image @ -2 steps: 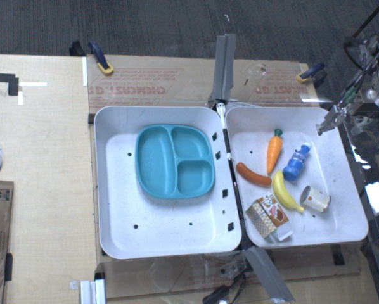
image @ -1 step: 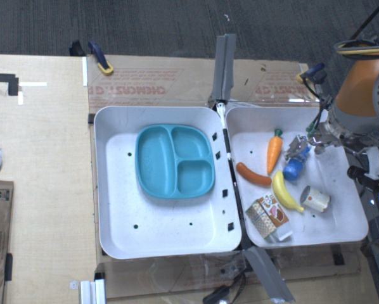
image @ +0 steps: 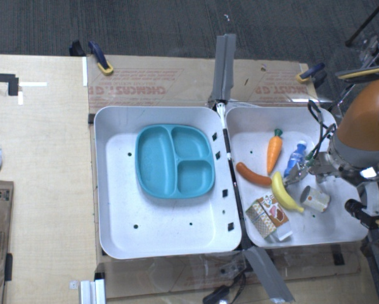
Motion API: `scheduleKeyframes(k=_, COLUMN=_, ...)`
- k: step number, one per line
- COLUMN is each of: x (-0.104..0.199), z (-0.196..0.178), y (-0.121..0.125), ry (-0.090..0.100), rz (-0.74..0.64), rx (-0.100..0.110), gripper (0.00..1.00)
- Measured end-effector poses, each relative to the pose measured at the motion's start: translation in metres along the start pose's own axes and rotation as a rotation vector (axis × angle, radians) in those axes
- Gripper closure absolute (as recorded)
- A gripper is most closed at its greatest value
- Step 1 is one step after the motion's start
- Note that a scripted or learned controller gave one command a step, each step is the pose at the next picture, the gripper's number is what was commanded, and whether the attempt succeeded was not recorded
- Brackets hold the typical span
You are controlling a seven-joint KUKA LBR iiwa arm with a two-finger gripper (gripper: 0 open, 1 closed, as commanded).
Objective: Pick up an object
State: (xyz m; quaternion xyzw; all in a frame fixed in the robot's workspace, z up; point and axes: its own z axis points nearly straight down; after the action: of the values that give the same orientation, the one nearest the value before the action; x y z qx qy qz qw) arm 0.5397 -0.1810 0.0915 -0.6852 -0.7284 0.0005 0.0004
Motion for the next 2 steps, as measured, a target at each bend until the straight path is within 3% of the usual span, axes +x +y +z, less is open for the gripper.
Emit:
scheduleKeyframes(k=1, x=-0.0011, z=-0.0093, y=0.0, ry=0.0, rz=0.004, rx=0.0, gripper=1.0)
scheduleKeyframes(k=2, x=-0.001, z=-0.0093, y=0.0, ry=0.0, rz=0.004, rx=0.0, gripper=0.0)
